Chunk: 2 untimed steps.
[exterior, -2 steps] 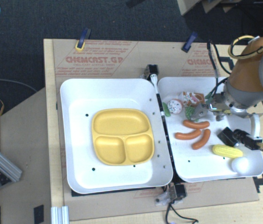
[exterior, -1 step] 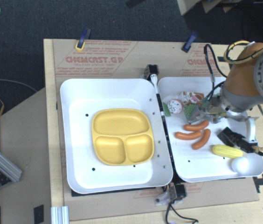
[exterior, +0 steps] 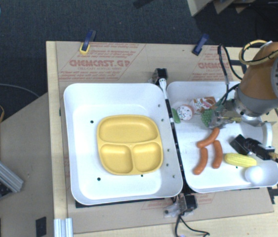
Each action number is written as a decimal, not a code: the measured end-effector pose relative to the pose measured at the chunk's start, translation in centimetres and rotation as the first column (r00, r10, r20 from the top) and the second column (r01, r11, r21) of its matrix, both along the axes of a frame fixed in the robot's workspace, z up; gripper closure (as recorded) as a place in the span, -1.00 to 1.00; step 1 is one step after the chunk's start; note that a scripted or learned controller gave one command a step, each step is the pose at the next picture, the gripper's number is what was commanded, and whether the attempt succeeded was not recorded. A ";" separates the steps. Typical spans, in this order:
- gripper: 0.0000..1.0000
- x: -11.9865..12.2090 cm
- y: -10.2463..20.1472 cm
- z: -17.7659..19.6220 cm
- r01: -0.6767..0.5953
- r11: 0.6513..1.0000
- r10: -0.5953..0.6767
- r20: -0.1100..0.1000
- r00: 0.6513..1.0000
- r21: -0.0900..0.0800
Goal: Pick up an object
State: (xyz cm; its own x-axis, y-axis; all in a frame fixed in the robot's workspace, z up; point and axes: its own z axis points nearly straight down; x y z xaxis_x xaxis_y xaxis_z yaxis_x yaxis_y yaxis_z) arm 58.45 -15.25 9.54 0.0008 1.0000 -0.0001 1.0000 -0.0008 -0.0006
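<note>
**Claw low over the right bin's toy food**

On the bench (exterior: 55, 132), the left bin (exterior: 75, 132) holds a yellow divided plate (exterior: 129, 143). In the right bin (exterior: 188, 179), going rightward: a round green-and-white piece (exterior: 184, 113), a red-and-white packet (exterior: 202, 103), a green broccoli-like piece (exterior: 208, 117), three sausages (exterior: 208, 138), a corn cob (exterior: 239, 159) and a white egg (exterior: 254, 174). The claw (exterior: 221, 116) sits just right of the green piece, above the upper sausage; whether it is open or closed cannot be told.
</note>
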 end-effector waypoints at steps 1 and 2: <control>1.00 -0.9 0.1 5.2 0.000 1.000 0.000 0.007 1.000 -0.002; 1.00 -0.6 0.0 9.5 -0.002 1.000 0.002 0.006 1.000 -0.002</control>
State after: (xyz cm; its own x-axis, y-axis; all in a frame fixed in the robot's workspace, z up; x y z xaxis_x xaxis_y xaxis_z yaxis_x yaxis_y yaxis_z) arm 57.89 -15.24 19.08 -0.0008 1.0000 -0.0024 1.0000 0.0008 0.0057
